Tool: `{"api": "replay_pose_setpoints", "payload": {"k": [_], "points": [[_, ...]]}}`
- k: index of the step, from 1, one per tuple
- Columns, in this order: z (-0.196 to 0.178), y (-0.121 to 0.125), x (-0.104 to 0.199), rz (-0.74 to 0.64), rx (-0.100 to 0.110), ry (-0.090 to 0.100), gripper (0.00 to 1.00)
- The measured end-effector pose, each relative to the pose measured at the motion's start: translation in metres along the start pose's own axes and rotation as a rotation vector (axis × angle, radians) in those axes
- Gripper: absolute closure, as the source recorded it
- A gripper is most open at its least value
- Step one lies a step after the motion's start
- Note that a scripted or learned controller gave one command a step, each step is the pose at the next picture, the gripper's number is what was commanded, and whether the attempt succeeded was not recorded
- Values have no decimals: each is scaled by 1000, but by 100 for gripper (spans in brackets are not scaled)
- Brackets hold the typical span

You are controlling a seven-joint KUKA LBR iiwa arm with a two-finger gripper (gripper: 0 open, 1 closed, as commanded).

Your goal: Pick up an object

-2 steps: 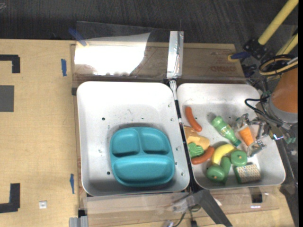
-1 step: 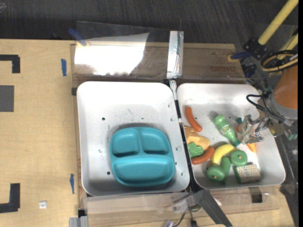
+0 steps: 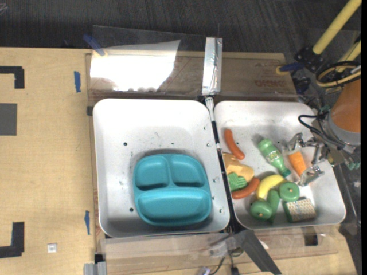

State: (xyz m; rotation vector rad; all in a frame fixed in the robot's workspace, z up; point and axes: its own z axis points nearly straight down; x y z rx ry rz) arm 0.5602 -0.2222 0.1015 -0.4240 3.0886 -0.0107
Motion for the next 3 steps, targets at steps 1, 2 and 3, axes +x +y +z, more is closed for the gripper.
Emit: {"api": "replay_pose_setpoints", "payload": {"k": [1,2,3], "points": [[12,9,9,-49,-5,14,0],[12,13,49,-23,-7,14,0],[14,-4,-14,-169,-7,11,0]]}}
